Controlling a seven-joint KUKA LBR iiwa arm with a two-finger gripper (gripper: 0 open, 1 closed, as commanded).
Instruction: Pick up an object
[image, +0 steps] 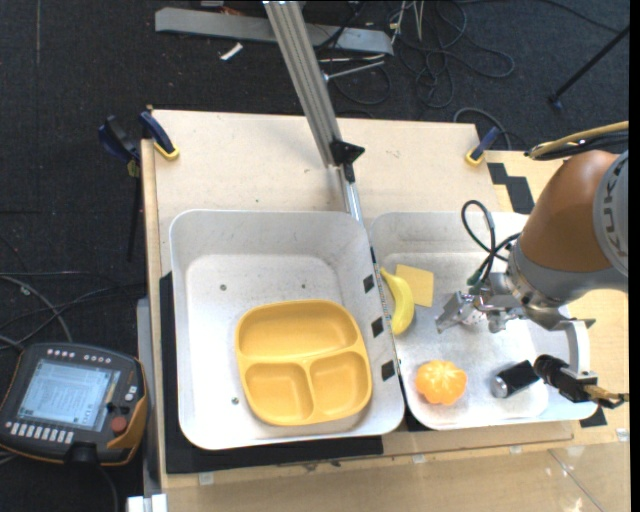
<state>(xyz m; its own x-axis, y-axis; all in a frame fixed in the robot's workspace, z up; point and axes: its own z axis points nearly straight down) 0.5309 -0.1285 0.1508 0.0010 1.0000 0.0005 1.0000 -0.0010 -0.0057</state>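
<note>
My gripper hangs low over the middle of the right bin, at the end of the grey arm with the orange band that comes in from the right. A banana lies by the bin's left wall, left of the gripper and apart from it. A flat yellow block sits just behind the banana, touching it. A small orange fruit rests near the bin's front edge, below and slightly left of the gripper.
The left bin holds a yellow divided tray in its front half. A metal pole slants up from the wall between the bins. A teach pendant lies left of the bench.
</note>
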